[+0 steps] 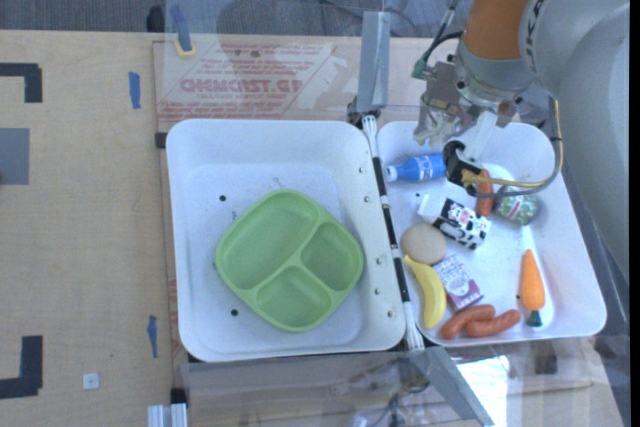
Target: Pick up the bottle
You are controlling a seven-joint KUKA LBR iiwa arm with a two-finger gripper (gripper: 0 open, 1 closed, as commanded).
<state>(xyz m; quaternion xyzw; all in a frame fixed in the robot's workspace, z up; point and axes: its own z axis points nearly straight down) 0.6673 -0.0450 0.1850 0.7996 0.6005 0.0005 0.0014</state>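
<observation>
The gripper (440, 127) hangs above the bottle (416, 168); jaws' state I cannot tell. Best drop squarely across its middle.

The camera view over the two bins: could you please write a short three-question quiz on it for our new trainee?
1. True or false: the green divided plate lies in the left bin.
2. Which item lies nearest the claw? A) carrot B) blue bottle C) banana
3. Fill in: the banana lies in the ___ bin.

Key
1. True.
2. B; the bottle lies on its side just below the claw, in the right bin.
3. Right.
</observation>
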